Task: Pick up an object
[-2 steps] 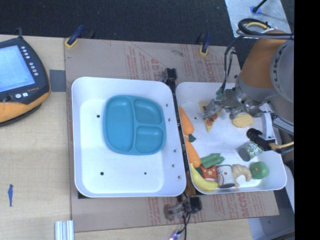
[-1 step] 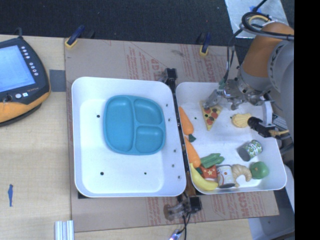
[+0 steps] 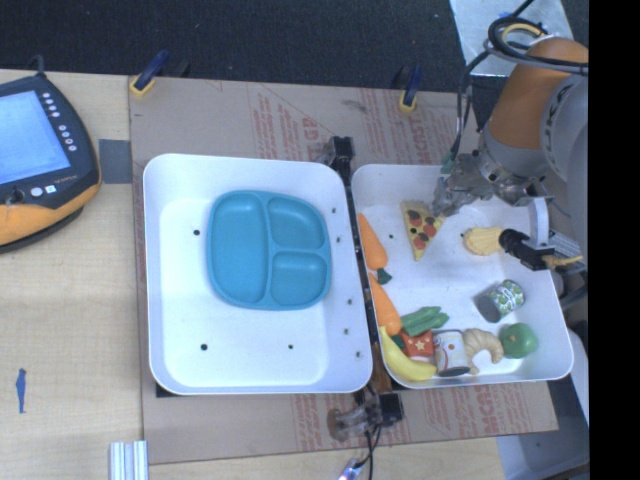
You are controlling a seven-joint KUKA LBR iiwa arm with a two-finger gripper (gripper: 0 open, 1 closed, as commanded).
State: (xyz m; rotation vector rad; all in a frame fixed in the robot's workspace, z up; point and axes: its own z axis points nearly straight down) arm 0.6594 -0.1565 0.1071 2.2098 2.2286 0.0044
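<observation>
The pizza slice (image 3: 421, 227) lies flat in the right bin (image 3: 545, 372), near its back wall, just beside the gripper (image 3: 447, 194). It looks light, stiff and thin, so gripping across its narrow width seems best. Whether the jaws are open I cannot tell. Open floor surrounds it; the carrot (image 3: 372, 241) lies left.

The grey arm (image 3: 560, 118) comes in from the right edge of the view, its orange band (image 3: 530, 93) sitting above the wrist. The wrist bends down and to the left, and the gripper (image 3: 447, 196) at its end hangs low, pointing down and leftward.
</observation>
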